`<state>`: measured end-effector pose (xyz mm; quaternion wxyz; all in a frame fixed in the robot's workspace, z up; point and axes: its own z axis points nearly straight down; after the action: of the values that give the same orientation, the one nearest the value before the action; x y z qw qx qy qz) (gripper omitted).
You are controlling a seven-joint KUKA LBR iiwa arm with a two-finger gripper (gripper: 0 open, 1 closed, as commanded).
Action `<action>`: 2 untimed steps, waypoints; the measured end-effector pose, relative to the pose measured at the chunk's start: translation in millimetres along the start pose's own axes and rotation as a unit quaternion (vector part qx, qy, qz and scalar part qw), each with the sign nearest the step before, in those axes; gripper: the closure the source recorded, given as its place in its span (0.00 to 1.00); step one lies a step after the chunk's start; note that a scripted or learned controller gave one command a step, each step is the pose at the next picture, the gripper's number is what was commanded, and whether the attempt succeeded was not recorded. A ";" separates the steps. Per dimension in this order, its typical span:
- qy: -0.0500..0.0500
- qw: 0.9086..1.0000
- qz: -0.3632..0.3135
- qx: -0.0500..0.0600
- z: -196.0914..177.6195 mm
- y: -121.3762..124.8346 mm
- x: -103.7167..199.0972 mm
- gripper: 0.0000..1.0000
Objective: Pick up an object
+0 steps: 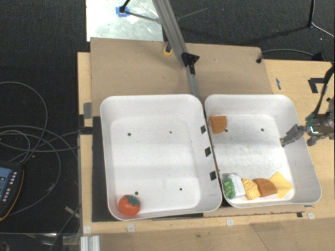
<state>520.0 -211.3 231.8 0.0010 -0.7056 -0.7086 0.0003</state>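
Observation:
My gripper (294,134) hangs at the right rim of the right bin (246,106), apart from every object. An orange bread-like chunk (218,124) lies at that bin's upper left. Along its front wall sits a row of toy foods: a green piece (229,186), a white piece (237,185), a small yellow-orange piece (251,188), a brown piece (265,186) and a yellow wedge (281,184). A red tomato (129,205) rests in the front left corner of the left bin (152,106).
A grey pole (172,27) slants down from the top and ends at the bins' back rims. Black clips (208,151) mark the seam between the bins. Cables and a handheld pendant (8,184) lie on the dark floor at left.

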 end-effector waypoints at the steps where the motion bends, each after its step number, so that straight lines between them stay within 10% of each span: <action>1: -0.001 1.000 0.000 -0.002 -1.7 0.8 0.1 0.00; 2: 0.000 1.000 0.002 0.001 59.0 -5.6 1.0 0.00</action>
<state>514.3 -210.2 172.8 0.0018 -0.7070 -0.7072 0.0007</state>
